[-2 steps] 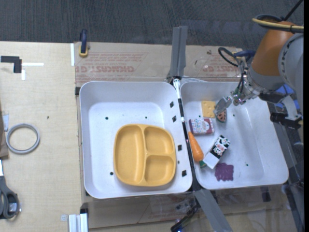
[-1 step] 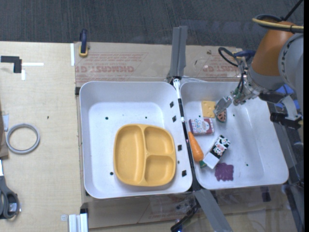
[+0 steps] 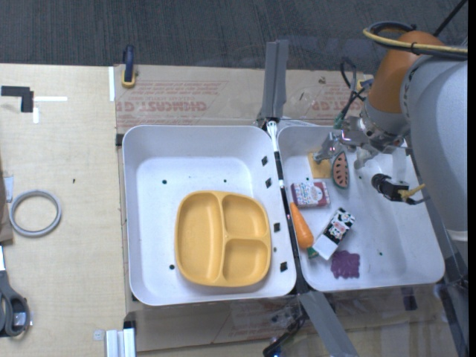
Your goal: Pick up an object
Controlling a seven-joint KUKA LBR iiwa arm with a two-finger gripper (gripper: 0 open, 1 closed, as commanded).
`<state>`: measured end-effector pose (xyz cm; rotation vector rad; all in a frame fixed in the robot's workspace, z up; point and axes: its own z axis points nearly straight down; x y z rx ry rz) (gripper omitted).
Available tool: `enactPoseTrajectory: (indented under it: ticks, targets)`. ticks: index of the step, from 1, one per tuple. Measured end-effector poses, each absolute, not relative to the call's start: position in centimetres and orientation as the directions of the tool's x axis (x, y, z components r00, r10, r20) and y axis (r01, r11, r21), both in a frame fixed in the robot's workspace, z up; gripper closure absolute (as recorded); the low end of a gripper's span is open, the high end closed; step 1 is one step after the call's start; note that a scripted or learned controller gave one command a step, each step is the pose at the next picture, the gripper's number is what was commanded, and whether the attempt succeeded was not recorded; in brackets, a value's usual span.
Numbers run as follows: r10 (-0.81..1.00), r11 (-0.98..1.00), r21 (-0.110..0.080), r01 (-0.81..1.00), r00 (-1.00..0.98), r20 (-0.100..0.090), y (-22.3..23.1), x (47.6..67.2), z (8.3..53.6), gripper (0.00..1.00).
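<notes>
- The end effector [image 3: 336, 149] hangs low over the far left part of the right bin [image 3: 401, 266], reaching in from the right under the grey arm and its orange band. Whether it is spread or pressed together I cannot tell; nothing can be seen pinched in it.
- Nearest to it is the watermelon slice [image 3: 341, 170], just below in the view, with its long axis running roughly near-to-far in the bin. I judge this the likeliest target.
- A yellow piece [image 3: 320, 167] lies just beside the slice, on its left.
- Further toward the near edge lie a pink packet [image 3: 310, 193], an orange carrot [image 3: 300, 226] along the left wall, a black-and-white carton [image 3: 337, 230] lying on a slant, and a purple grape bunch [image 3: 345, 264].
- The left bin [image 3: 149, 169] holds a yellow divided plate [image 3: 222, 238], well apart from the end effector.
- The coming move seems to call for a short drop toward the slice, closing across its narrow width.
</notes>
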<state>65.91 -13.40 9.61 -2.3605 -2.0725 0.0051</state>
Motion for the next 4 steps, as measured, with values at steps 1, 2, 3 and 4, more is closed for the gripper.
enactPoseTrajectory:
  ticks: [1, 2, 3, 4]
  targets:
    - [0.992, -0.125, -0.001, 0.992, 0.125, -0.003, -13.3, 66.0, 10.6, 1.00]
    - [0.992, -0.126, -0.001, 0.992, 0.126, -0.003, -13.3, 66.0, 10.6, 0.00]
    - [0.984, 0.179, 0.001, 0.984, -0.179, -0.002, -17.3, 64.4, 9.3, 0.00]
    - [0.992, 0.124, 0.003, 0.992, -0.124, 0.004, -21.7, 62.8, 9.3, 0.00]
